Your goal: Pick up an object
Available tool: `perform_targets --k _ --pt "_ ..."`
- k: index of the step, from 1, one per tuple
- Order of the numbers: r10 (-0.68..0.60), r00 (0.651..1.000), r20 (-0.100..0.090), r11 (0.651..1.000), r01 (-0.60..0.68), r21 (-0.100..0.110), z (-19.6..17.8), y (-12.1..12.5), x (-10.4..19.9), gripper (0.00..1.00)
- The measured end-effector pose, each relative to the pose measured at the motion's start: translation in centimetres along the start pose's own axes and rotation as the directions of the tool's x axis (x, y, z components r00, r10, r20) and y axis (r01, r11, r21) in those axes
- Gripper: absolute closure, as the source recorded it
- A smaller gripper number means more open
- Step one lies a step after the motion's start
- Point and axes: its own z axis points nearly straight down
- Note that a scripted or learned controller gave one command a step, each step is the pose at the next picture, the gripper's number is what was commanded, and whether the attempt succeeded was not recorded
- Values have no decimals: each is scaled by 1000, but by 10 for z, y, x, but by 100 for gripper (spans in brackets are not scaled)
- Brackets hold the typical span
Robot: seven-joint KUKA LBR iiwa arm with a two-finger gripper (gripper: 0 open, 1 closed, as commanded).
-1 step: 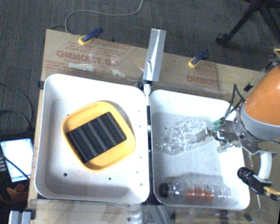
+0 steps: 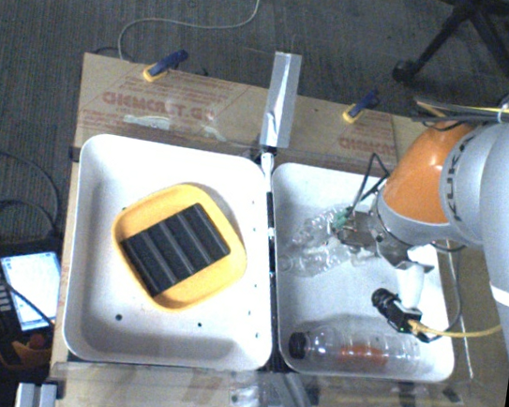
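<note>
Across the wooden bench [image 2: 158, 89], two shallow white bins sit side by side, touching along their inner rims. Entering from the right, the grey arm with the orange band [image 2: 467, 173] is the largest item in view and hangs over the upper right part of the right-hand white bin [image 2: 351, 321]. Its wrist points down and to the left, with thin dark cables running off it. The tool [image 2: 357, 225] is low over the bin floor, just beside a crumpled clear plastic wrapper [image 2: 315, 243] that lies in the upper left part of that bin. How far the tool is open cannot be told from this angle, and nothing can be seen held in it.

The left-hand white bin [image 2: 108, 167] carries a rounded yellow plastic tray with a black ribbed insert [image 2: 180, 245], lying flat and turned at a slant near the bin's middle.

Along the near wall of the right-hand bin lies a clear plastic bottle with a dark cap and reddish contents [image 2: 356, 350], on its side, cap toward the left. It is well apart from the tool.

A small black fitting with a yellow cable [image 2: 392, 309] shows between the tool and the bottle.

Two yellow-and-blue clamps [image 2: 164, 65] grip the bench's far edge.
</note>
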Motion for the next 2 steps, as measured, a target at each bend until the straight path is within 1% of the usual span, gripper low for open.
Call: perform_targets --k 1,2 --pt "-22 1000 2 999 22 34 6 42 11 0" --pt "15 1000 0 1000 -15 17 -35 27 -57 0"
